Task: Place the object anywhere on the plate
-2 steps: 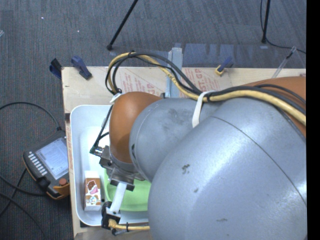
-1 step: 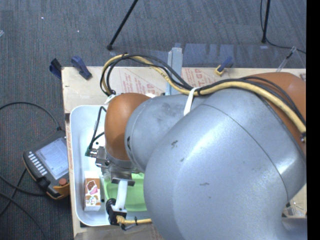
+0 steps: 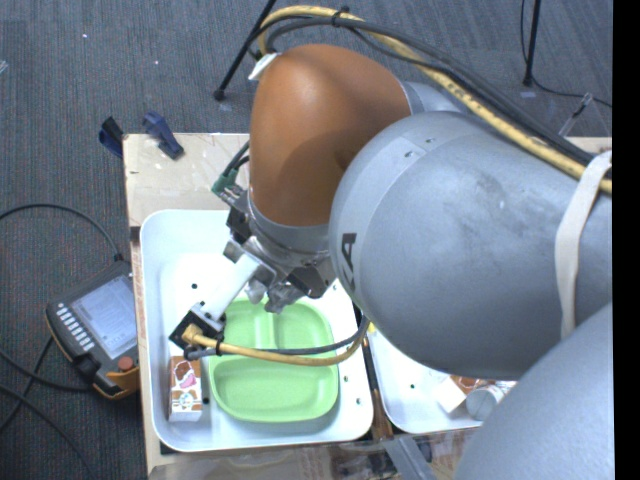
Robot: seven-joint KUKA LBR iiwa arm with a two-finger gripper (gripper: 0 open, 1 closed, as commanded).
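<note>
One grey and orange teach pendant (image 3: pixel 95 330) lies on the dark carpet floor at the far left, off the counter (image 3: pixel 185 173). On the counter's far left corner sit two blue clamps (image 3: pixel 160 134), well apart from the bins. The left bin (image 3: pixel 180 253) holds the task's things. A small carton (image 3: pixel 186 388), white with brown print, lies in the bin's near left corner, on the bin floor and not on the plate. Just to its right is the light green divided plate (image 3: pixel 275 373), which takes up most of the bin's near half; the carton is right beside the plate's left rim, and whether the two touch cannot be told. The gripper (image 3: pixel 283 296) hangs over the plate's far edge, apart from the carton, and whether it is open or closed cannot be told. Above it rises the arm (image 3: pixel 450 238), its orange band (image 3: pixel 310 138) broad and rounded, its grey body covering much of the right bin (image 3: pixel 410 400). Near that bin's near edge lies a small white thing (image 3: pixel 480 400), too hidden to name.
</note>
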